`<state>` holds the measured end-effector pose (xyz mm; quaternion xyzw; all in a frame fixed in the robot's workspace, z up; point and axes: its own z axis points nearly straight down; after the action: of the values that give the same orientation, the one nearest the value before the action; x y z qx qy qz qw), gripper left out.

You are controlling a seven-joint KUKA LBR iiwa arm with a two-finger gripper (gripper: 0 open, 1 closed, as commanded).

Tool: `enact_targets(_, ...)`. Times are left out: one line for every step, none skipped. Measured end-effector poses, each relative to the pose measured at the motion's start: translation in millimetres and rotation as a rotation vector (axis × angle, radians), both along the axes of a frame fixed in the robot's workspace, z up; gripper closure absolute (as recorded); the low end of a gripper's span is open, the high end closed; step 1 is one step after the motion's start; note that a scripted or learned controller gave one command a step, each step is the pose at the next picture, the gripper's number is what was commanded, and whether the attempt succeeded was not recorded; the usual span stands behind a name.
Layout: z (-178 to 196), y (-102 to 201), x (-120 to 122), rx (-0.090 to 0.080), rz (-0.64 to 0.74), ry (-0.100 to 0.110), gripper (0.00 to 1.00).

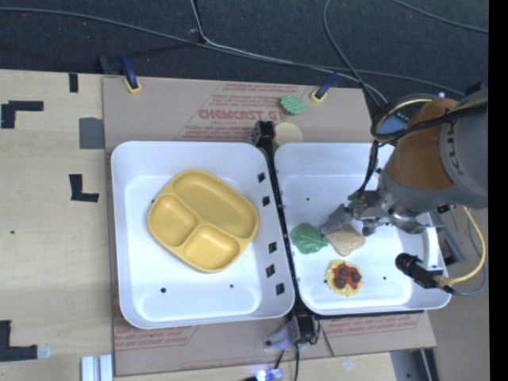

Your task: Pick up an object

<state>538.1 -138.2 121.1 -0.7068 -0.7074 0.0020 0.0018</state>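
A wooden bench [48, 236] met dark carpet [254, 14] at the far side, where black cables [238, 50] trailed.

we look down at a slant from above the bench, both white bins [119, 213] centred in view.

A yellow divided tray [203, 221] lies in the white left bin [135, 292]. The white right bin [317, 173] holds a green leaf-shaped piece [308, 238], a tan piece [346, 241] and a yellow round dotted red and dark [344, 277].
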Motion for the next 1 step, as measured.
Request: enact_targets(12.4,1.3,1.2,0.001,0.002,-0.003,1.0)
